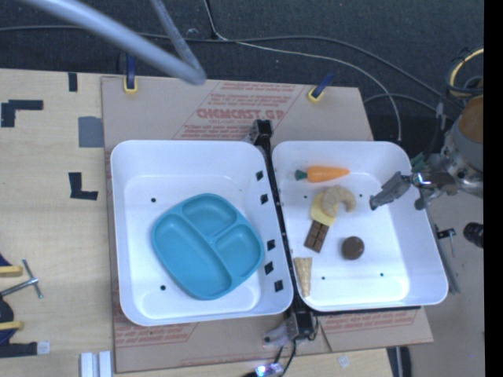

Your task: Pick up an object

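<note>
On wooden bench [47,210]: cardboard sheet [236,108], two white bins [126,210]; dark floor behind. Gripper [402,190] spread, grasping nothing.

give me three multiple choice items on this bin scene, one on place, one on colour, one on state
1. Where does the blue divided plate lie?
A. left bin
B. right bin
C. on the bench

2. What colour is the carrot?
A. green
B. orange
C. purple

3. What is the tool doing?
A. gripping the carrot
B. gripping the plate
C. holding nothing, above the right bin

Answers:
1 A, the plate rests inside the left bin.
2 B, its body is orange with a small green end.
3 C, it stands near the right bin's right rim, apart from every item.
</note>
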Tool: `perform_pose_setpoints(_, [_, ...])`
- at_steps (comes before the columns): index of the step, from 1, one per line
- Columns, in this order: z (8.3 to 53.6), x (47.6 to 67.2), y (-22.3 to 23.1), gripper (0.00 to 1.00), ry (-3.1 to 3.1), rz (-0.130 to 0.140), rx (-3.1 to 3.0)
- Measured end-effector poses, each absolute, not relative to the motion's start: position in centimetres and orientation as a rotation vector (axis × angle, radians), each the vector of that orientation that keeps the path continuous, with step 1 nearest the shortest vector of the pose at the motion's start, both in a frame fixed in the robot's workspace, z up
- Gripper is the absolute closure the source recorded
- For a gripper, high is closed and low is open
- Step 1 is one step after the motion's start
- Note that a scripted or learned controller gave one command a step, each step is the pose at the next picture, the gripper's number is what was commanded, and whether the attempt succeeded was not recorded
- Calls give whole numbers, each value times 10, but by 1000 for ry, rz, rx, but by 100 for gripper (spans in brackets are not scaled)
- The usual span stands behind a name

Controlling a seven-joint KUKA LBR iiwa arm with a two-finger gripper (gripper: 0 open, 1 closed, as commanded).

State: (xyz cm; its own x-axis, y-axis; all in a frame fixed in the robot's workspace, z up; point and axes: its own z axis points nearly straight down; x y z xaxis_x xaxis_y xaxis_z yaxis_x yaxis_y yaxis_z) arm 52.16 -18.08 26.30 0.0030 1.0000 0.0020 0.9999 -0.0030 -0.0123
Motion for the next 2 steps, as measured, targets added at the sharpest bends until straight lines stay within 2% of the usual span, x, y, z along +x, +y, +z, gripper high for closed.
perform_pose_setpoints(1, [269,524,-180,0,-2222,2,-2220])
perform_pose_setpoints(2, [209,520,-188,0,-2218,6,-2218])
